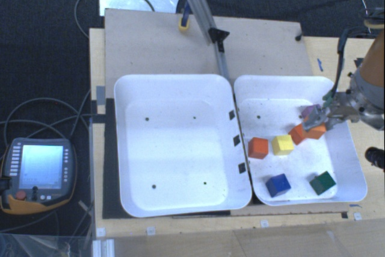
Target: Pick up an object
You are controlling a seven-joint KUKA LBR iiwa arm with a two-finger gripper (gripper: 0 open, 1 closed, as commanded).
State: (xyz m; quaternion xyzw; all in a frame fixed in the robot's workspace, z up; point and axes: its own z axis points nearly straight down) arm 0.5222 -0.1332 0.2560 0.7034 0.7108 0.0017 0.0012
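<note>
Gripper fingertips blurred, their state unclear; they partly cover an orange block beneath. Arm behind it cut off by frame edge.

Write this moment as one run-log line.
gripper: low in right bin | over orange blocks | grasp: unclear | nearby: yellow cube
</note>
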